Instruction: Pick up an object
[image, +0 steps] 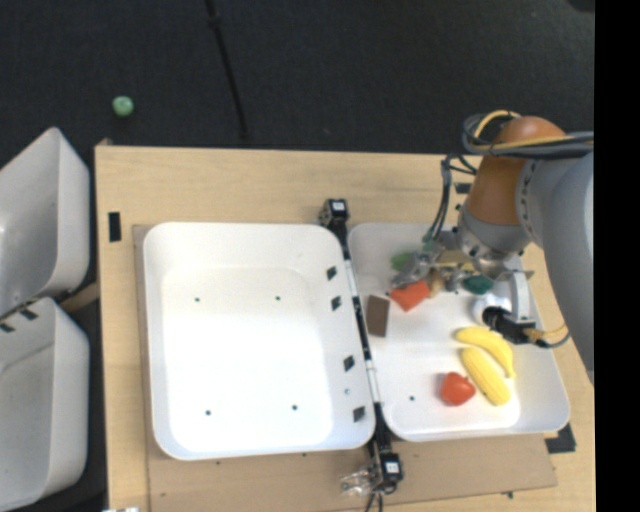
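The right bin holds several objects. An orange-red piece lies near its upper left, with a brown block just left of it by the divider. A yellow banana lies at the lower right and a red round piece sits beside it. A green item and a teal item show close under the wrist. My gripper hangs low over the bin's upper part, just above and right of the orange-red piece. The wrist hides part of what lies beneath.
The left bin stands beside the right one, with a hinged divider between them. The grey arm with its orange band and cables covers the right bin's far corner. White containers stand off the bench's left.
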